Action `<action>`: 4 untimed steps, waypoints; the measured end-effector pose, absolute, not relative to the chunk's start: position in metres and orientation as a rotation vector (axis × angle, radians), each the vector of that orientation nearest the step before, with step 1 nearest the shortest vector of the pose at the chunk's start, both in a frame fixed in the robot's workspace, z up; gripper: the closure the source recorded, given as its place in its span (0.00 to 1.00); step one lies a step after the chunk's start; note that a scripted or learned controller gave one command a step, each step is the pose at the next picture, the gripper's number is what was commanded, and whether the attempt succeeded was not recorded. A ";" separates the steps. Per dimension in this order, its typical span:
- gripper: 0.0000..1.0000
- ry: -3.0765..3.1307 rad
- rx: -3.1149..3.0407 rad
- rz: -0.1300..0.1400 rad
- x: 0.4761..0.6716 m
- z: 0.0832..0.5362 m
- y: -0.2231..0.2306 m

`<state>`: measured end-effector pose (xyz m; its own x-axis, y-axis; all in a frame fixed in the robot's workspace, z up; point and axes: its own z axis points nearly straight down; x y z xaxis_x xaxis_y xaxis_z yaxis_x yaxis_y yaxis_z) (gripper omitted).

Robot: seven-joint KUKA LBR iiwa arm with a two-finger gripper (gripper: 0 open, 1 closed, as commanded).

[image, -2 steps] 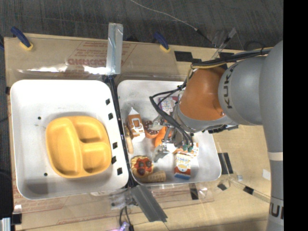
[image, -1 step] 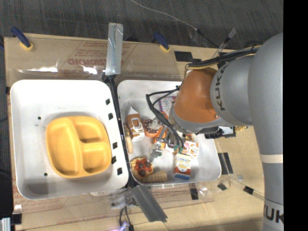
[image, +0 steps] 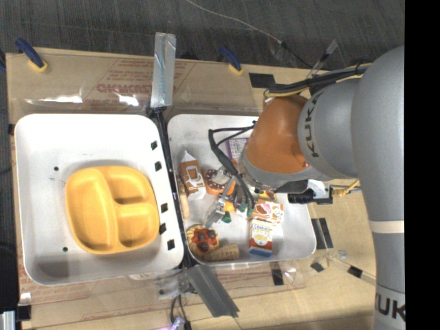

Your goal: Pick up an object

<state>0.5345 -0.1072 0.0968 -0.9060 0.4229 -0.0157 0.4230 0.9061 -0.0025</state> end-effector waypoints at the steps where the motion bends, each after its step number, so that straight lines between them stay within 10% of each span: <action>1: 1.00 3.050 0.674 -0.016 0.536 0.108 -0.109; 2: 1.00 3.074 0.584 0.002 0.543 0.255 -0.075; 3: 1.00 3.112 0.439 -0.001 0.636 0.232 -0.066; 4: 1.00 3.128 -0.309 0.000 0.617 0.173 -0.128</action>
